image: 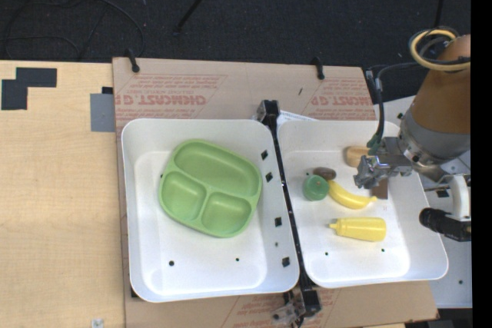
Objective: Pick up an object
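In the right bin (400, 261), a yellow banana (347, 197) lies near the middle. A yellow squeeze bottle (360, 228) lies on its side just in front of it. A small green round object (314, 187) sits left of the banana, with a small brown piece (325, 173) touching its upper right. A tan object (354, 155) lies farther back, partly behind the arm. My gripper (372, 174) hangs low over the banana's right end, and nothing shows in its grasp.
A green divided plate (209, 187) fills the middle of the left bin (146, 257). A black divider (278, 196) runs between the two bins. The grey and orange arm (440, 100) covers the right bin's far right corner.
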`<state>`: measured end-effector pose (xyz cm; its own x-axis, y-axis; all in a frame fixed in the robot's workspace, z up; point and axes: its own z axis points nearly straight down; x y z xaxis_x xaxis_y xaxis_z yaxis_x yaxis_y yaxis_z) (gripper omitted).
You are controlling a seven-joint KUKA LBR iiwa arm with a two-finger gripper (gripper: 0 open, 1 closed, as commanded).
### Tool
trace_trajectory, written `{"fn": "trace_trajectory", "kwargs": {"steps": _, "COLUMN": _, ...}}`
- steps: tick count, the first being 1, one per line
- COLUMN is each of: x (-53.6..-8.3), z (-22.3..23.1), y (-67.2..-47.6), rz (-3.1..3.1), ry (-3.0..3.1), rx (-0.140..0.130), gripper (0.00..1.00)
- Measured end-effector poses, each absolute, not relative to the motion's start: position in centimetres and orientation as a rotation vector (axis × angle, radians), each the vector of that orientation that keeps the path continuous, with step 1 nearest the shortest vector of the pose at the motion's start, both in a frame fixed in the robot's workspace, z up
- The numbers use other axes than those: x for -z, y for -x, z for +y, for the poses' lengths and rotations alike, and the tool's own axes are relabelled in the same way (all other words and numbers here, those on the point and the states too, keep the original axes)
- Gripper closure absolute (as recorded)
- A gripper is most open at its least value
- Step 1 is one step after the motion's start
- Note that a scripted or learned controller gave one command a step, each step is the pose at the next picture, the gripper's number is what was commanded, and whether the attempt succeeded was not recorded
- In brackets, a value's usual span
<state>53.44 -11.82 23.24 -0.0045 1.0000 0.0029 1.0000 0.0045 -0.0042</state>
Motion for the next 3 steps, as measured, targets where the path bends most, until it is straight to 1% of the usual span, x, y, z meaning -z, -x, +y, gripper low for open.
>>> {"fn": "trace_trajectory", "kwargs": {"steps": 1, "x": -23.9, "z": -6.1, "y": -54.1, "rz": -2.224, "ry": 2.213, "rx": -0.002, "gripper": 1.0}}
{"fn": "trace_trajectory", "kwargs": {"steps": 2, "x": -23.8, "z": -1.8, "y": -54.2, "rz": -2.223, "ry": 2.214, "rx": -0.003, "gripper": 1.0}}
{"fn": "trace_trajectory", "kwargs": {"steps": 3, "x": -24.3, "z": 3.0, "y": -54.0, "rz": -2.224, "ry": 2.213, "rx": -0.003, "gripper": 1.0}}
